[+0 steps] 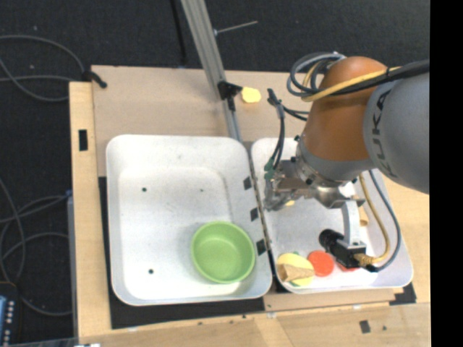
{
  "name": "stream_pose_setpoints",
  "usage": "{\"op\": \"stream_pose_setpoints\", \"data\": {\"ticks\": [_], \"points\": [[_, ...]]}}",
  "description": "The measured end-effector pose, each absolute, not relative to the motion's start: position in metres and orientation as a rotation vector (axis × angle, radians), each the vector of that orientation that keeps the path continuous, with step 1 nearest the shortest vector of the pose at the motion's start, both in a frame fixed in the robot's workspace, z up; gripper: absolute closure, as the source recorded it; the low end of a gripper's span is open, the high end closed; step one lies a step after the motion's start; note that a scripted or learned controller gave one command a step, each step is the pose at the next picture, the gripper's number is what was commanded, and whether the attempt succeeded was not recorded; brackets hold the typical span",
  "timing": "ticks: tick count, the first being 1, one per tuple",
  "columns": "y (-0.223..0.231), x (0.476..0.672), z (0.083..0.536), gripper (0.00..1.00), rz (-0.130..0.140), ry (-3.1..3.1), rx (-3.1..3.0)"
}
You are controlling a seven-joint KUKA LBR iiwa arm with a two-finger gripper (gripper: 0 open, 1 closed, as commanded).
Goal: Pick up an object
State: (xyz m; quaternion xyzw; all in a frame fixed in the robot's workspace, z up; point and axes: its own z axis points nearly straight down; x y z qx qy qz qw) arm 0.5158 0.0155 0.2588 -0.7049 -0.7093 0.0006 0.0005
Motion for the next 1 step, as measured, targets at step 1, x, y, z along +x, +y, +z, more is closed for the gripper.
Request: {"op": "stream_pose_setpoints", "data": {"ticks": [1], "points": [[0.0593,0.5237,0.2535,1.0,-0.001,-2.228,-2.215]]}}
